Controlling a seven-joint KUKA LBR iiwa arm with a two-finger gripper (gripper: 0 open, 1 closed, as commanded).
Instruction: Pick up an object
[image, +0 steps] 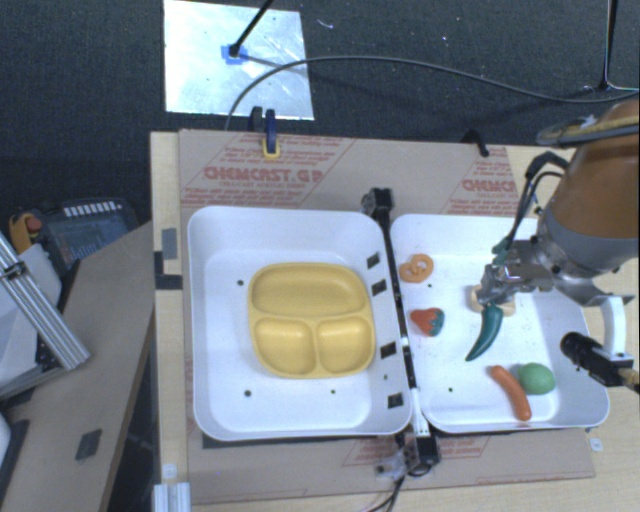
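Observation:
My gripper hangs over the right bin, near its middle right. A teal chilli pepper lies slanted directly below it, its upper end meeting the gripper's tip. A small tan piece shows beside that tip. Also in this bin are an orange ring-shaped piece, a red strawberry-like piece with a green end, an orange carrot and a green ball.
The left bin holds a yellow divided plate. A black divider runs between the bins. The grey and orange arm reaches over the right bin's far right side. A black part overhangs the right rim.

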